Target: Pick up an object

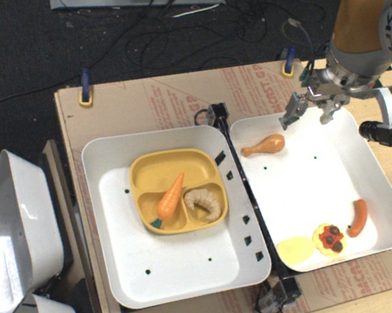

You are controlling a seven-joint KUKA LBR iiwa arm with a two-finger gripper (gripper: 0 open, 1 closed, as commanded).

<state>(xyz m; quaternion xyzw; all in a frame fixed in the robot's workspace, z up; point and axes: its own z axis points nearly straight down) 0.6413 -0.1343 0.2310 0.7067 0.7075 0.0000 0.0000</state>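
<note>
My gripper hangs over the far edge of the right bin, its two fingers spread open with nothing between them. A toy chicken drumstick lies in that bin just left of and below the gripper. At the bin's near side lie a sausage, a small pizza slice with red topping and a flat yellow piece. In the left bin a yellow divided plate holds a carrot and a shrimp.
The two bins meet along a black-clipped seam on a cardboard-covered bench. Clamps grip the bench's far edge. White containers stand off the bench at the left. Cables lie on the dark floor behind.
</note>
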